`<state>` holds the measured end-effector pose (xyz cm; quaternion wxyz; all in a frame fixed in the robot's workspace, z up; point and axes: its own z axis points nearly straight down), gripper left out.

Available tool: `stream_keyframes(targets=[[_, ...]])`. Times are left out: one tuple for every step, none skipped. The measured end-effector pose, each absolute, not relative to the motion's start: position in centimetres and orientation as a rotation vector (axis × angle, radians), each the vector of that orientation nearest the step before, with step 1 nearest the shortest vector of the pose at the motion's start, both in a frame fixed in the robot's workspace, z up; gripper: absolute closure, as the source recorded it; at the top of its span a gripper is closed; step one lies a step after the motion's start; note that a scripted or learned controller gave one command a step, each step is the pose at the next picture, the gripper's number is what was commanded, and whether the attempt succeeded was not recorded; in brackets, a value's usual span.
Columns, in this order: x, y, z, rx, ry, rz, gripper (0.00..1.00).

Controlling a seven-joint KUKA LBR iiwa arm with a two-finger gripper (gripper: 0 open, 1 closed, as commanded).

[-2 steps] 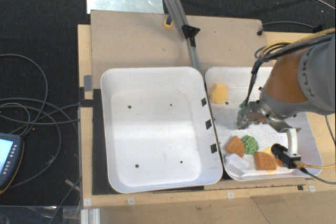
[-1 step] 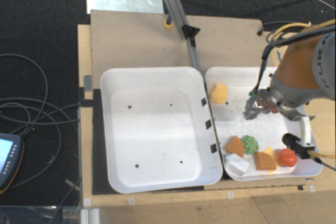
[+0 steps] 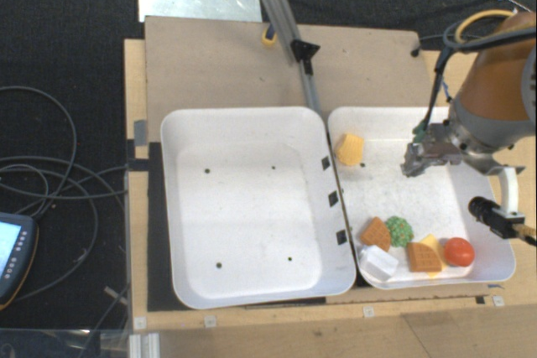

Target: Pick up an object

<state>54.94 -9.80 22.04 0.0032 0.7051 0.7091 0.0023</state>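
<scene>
Two bins: left bin [image 3: 243,205] and right bin [image 3: 386,130], side by side, touching along their shared rims.
Gripper [image 3: 417,166]: hovers over the right bin, toward 2 o'clock of its floor; whether it is spread or closed cannot be told.
Yellow piece [image 3: 350,149]: at 10 o'clock in the right bin, well apart from the gripper.
Cluster at 6 o'clock: white block [image 3: 379,262], orange wedge [image 3: 377,233], green piece [image 3: 398,230], waffle-like piece [image 3: 424,257], red ball [image 3: 458,251], close together.
</scene>
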Motion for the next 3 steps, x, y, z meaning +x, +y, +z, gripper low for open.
stream_keyframes(targets=[[55.0, -4.9, 21.5, 2.210, 2.233, 0.004, 1.00], [55.1, 0.9, 22.5, 2.208, 2.235, 0.006, 1.00], [54.8, 6.6, 23.4, 2.208, 2.235, 0.005, 1.00]])
